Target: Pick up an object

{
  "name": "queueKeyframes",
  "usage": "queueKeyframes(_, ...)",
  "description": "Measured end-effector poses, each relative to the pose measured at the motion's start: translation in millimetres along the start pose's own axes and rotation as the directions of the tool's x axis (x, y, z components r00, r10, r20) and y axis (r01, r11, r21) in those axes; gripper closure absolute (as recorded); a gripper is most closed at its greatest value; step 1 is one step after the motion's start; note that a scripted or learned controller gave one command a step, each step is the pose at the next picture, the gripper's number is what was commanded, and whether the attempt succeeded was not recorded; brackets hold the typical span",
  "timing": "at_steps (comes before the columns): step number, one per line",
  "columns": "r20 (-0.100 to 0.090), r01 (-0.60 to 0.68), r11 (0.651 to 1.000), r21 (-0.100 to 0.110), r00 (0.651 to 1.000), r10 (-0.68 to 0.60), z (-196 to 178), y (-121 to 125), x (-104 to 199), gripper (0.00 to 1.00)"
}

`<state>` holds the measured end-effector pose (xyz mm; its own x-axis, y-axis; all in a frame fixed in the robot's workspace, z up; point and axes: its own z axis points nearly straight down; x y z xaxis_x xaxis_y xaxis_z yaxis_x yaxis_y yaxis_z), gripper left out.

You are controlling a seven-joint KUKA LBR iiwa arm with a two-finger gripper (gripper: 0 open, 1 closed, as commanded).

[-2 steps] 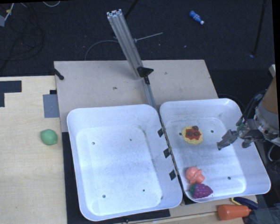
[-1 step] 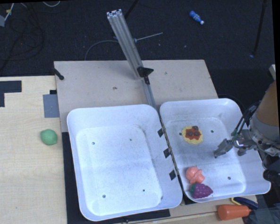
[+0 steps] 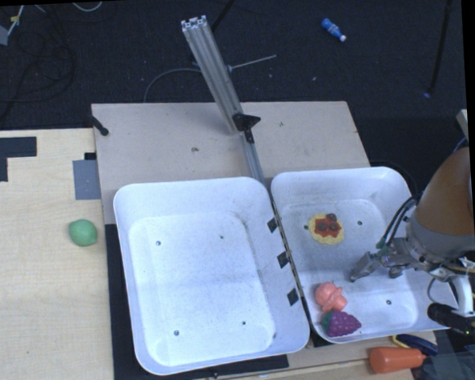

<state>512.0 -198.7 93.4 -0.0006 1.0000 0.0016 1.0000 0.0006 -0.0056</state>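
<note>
Camera view: claw (image 3: 369, 267) (no legible writing)

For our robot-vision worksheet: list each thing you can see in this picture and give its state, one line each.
gripper: over the right bin, between the toys, holding nothing visible.
right bin: holds three toys.
pizza toy: lying flat, apart from the others.
pink toy: lying near the bin's front edge.
purple grapes: touching the pink toy.
green ball: resting outside the bins.
orange toy: lying outside the bins.
</note>
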Motion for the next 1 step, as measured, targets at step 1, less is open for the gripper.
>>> queueKeyframes(1, 0.001, -0.003, 1.0, -0.005, 1.0, 0.003, -12.8, 0.8, -1.5, 1.0)
